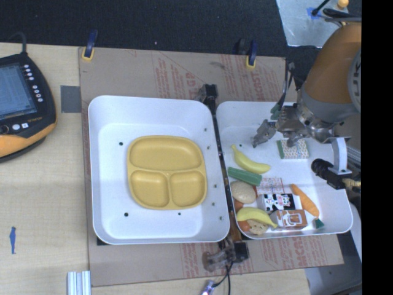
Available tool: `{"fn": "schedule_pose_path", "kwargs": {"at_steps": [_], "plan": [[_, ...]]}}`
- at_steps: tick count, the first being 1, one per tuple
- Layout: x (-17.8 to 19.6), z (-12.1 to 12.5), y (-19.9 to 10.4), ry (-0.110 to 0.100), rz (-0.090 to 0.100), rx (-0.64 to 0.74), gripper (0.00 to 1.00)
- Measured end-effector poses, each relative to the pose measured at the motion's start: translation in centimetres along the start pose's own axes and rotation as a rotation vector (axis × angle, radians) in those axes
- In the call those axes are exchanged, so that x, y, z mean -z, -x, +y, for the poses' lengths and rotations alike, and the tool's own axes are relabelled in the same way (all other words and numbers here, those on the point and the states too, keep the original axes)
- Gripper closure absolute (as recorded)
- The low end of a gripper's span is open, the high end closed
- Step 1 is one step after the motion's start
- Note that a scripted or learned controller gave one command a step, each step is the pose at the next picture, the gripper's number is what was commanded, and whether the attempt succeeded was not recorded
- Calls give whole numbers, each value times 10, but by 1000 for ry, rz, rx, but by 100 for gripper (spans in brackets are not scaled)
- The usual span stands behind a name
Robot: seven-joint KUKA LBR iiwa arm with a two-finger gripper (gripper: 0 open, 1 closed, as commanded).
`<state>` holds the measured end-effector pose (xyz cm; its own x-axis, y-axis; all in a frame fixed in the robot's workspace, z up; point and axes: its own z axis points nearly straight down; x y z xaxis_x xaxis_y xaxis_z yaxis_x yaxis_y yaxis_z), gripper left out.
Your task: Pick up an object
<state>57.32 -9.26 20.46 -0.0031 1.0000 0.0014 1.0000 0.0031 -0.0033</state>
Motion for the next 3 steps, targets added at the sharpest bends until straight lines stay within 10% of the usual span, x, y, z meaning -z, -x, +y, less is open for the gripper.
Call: {"fn": "schedule_pose_path", "kwargs": {"at_steps": [1,2,3], "plan": [[-113,-30,11,0,-1,1,0],[-112,83,29,1,-1,1,0],[-113,28,9,-2,-1,1,0]]}}
